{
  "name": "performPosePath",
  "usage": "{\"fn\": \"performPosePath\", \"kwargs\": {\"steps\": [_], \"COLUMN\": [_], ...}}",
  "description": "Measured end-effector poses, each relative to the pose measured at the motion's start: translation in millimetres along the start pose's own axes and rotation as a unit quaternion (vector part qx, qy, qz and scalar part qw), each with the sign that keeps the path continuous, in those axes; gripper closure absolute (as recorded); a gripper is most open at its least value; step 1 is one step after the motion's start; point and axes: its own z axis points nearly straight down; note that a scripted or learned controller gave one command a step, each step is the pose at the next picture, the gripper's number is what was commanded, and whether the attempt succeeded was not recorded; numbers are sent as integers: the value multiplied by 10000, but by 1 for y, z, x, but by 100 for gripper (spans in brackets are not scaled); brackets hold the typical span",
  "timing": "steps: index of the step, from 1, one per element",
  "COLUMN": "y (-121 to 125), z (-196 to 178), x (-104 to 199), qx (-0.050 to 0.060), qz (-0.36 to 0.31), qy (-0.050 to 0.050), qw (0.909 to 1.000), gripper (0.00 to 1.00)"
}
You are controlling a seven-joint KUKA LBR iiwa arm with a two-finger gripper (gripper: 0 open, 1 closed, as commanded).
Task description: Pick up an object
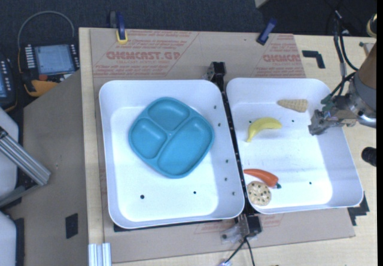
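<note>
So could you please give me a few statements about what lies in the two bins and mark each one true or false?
1. The blue plate lies in the left bin. True.
2. The banana lies on the blue plate. False: it lies in the right bin, apart from the plate.
3. The gripper is over the right bin, near its right side. True.
4. The cookie sits at the far edge of the right bin. False: it sits at the near left corner, beside the red pepper.
5. The cone lies farther back than the banana. True.
6. The gripper holds the banana. False: the banana lies apart from it.
</note>
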Motion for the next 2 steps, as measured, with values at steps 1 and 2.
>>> {"fn": "performPosePath", "kwargs": {"steps": [1, 2], "y": [30, 49], "z": [-3, 6], "x": [41, 88], "qx": [-5, 3], "qz": [0, -1], "qy": [0, 5], "qw": [10000, 10000], "gripper": [100, 100]}}
